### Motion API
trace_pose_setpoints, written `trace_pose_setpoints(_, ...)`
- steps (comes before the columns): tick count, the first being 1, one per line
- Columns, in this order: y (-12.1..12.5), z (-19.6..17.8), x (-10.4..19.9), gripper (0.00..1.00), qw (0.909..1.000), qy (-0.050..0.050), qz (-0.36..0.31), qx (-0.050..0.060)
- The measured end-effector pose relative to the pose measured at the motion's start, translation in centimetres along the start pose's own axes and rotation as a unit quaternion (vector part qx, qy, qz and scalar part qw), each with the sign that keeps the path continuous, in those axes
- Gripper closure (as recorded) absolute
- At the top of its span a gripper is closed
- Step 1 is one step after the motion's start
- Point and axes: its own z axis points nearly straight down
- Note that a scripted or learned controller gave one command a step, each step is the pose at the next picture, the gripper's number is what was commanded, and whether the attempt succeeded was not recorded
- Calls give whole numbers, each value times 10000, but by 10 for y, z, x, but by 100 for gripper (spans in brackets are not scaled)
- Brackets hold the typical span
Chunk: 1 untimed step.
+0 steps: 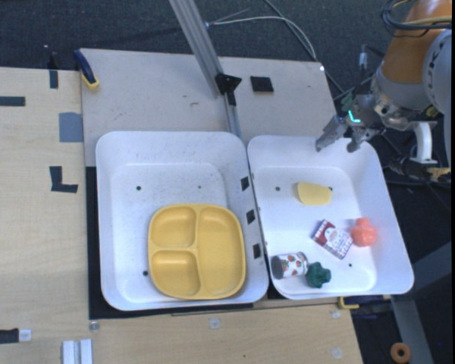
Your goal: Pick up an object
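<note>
Pincer [342,138] spread open, nothing between fingers, hovering over far rim of right bin [387,226]. Inside it: smooth yellow lump [314,193], long axis across the bin; small red-white packet [331,239] lying diagonal; orange rounded thing [363,232] beside it; little can [289,265] on its side touching dark green lump [318,277]. Left bin [125,203] with glossy yellow sectioned plate [196,250].
</note>
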Motion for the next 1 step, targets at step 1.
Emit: trace_pose_setpoints(1, 2, -3, 0, 0, 10000, -6, -5, -33)
